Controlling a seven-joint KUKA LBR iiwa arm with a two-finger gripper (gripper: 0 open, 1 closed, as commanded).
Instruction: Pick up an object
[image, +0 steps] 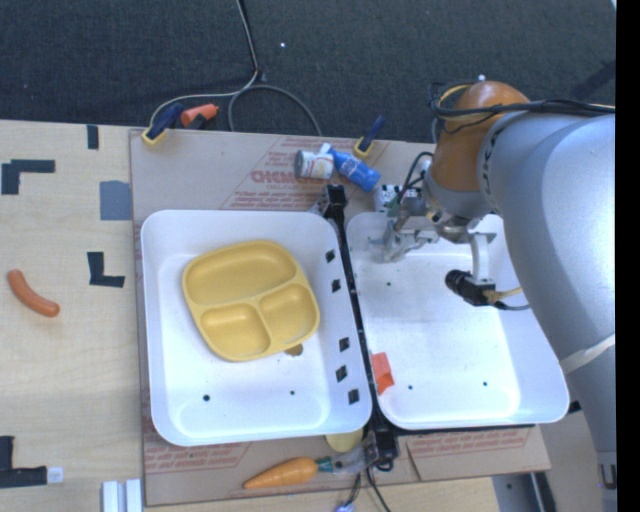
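— Where is the claw (392, 240)?
— Down at the far left corner of the right bin (500, 400), low over the white floor.
— Released or clenched?
— I cannot tell; nothing shows in its grasp.
— And the things to pick?
— A yellow divided plate (250, 298) lies in the left bin (170, 400), toward its far side, well apart from the claw.

The arm (560, 200) is big, round and grey, with an orange band (470, 140) and maybe thin black cables on top
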